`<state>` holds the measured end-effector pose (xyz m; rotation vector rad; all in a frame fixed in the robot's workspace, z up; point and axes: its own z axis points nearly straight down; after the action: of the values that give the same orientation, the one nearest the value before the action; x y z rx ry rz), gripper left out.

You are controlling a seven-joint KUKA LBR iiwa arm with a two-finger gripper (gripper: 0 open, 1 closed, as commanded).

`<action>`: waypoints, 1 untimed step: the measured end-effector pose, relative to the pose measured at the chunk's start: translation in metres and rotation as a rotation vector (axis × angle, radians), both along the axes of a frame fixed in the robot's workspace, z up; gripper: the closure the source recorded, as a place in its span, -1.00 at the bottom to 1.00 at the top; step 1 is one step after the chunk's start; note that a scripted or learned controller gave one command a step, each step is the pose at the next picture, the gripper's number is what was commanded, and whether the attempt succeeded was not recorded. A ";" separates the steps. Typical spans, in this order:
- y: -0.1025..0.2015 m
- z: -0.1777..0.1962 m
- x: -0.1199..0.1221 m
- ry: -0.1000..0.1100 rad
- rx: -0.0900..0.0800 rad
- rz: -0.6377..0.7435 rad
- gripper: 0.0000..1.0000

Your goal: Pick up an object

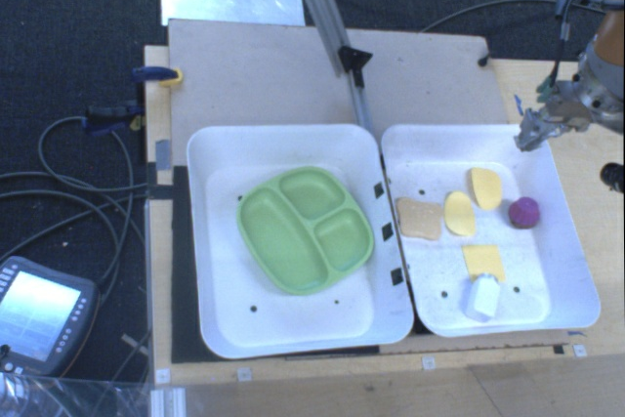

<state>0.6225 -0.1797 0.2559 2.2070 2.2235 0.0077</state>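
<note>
White plastic forms both shallow bins on the desk [254,73]: the left bin [210,308] holds a green divided plate [306,229] lying flat near its middle, with bare floor all round it, most on the near and left sides. The right bin [557,298] carries the small things, gathered in its middle and near part, so its far strip and near-right corner lie open. A tan toast-like slice [421,219] sits closest to the shared wall between the bins; just right of it an oval yellow piece [460,213] stands with its long axis running near to far, and a second yellow piece [484,187] lies just beyond, tipped slightly to the right. A round purple ball [524,212] rests apart to the right, nearer the right wall. Nearer the viewer a flat yellow square [483,260] touches a small white block [481,298], the pair lined up near to far. The end effector [532,134] hangs over the far right corner of the right bin, well apart from every piece, touching none; whether its fingers are spread or pressed together I cannot tell.
</note>
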 end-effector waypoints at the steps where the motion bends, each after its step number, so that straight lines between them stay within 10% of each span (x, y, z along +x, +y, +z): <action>1: 0.000 0.037 0.001 0.003 0.001 0.000 1.00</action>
<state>0.6240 -0.1797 0.2933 2.2095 2.2252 0.0056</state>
